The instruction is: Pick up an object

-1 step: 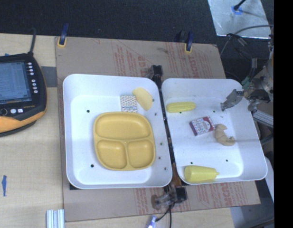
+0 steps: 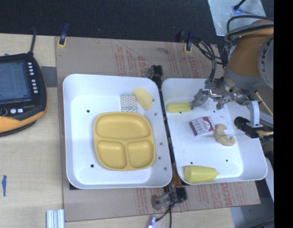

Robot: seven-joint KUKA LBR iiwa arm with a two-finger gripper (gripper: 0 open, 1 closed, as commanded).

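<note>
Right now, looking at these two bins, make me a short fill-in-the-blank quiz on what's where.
1. The yellow divided tray lies in the ____ bin.
2. The divided tray has ____ compartments.
3. The red-and-white packet lies in the ____ bin.
4. The gripper hangs over the ____ bin.

Missing words: left; three; right; right

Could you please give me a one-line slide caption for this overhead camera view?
Gripper hovers over the right bin near a yellow stick; a yellow tray fills the left bin.
</note>
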